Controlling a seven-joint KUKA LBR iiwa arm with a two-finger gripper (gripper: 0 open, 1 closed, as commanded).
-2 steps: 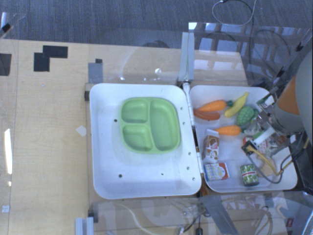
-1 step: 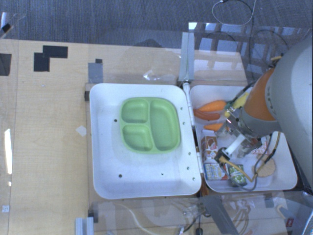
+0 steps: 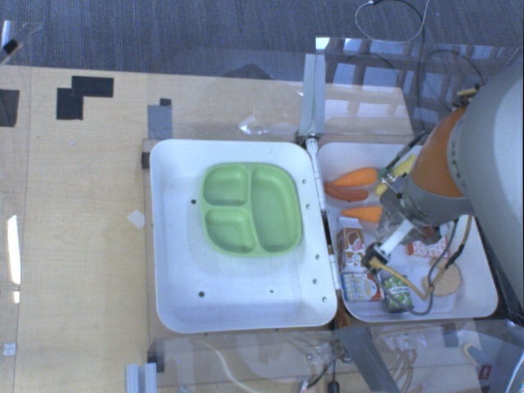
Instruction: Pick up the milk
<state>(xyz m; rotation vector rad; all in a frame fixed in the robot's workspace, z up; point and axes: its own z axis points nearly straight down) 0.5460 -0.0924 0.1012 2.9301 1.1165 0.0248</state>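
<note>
Crowded right bin (image 3: 476,301); open floor around the green plate (image 3: 250,210) in left bin (image 3: 187,289).

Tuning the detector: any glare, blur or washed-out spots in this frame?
Camera view: the arm, close to the lens, is soft and out of focus; the left bin is bright, near washed out, yet the green plate in it is crisp; white glare streaks mark the bench's left edge.
</note>
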